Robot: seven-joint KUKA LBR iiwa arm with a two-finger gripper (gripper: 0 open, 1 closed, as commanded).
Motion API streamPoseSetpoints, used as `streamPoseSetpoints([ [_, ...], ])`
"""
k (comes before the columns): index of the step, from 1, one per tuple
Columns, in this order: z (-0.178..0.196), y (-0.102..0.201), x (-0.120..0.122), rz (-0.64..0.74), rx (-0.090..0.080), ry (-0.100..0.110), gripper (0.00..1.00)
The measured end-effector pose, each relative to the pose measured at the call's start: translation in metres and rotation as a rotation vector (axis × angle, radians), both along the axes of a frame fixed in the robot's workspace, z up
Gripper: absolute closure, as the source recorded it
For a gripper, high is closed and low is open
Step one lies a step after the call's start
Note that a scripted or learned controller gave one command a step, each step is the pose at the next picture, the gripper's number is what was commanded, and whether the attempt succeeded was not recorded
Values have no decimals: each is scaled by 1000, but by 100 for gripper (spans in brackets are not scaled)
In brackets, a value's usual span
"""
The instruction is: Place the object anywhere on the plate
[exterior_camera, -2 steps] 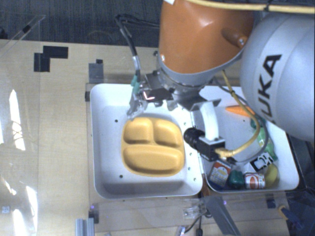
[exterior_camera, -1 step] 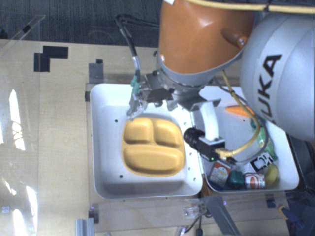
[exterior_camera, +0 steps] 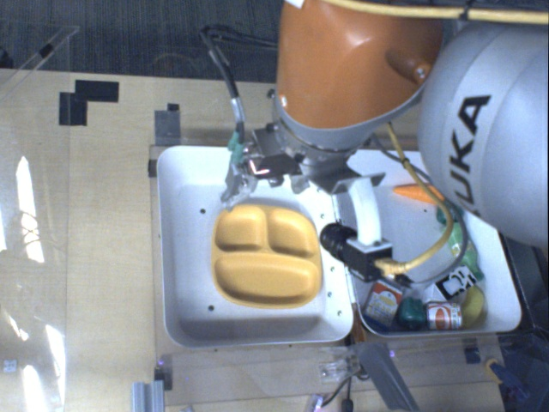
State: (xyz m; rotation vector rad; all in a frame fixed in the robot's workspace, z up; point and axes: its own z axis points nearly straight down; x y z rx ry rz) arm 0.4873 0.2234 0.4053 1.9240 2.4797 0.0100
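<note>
Above the yellow plate [exterior_camera: 266,256], at its far edge, you've got the gripper [exterior_camera: 236,174]; can't tell jaw state. Objs, incl. an orange carrot [exterior_camera: 418,194], sit right of plate, in the other bin [exterior_camera: 506,290].

Bench [exterior_camera: 94,256] with two white bins side by side.
The pale wooden bench carries the left bin [exterior_camera: 176,256] and the right bin [exterior_camera: 506,303], their inner walls touching near the middle. Black angular marks [exterior_camera: 86,99] sit on the bench's far left part. A clear sheet [exterior_camera: 26,230] with glare lies over its left side.
</note>
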Motion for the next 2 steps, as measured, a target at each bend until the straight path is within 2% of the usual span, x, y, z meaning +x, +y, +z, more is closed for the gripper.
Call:
streamPoseSetpoints([
  [2, 0, 0, 0, 0, 0, 0, 0],
])
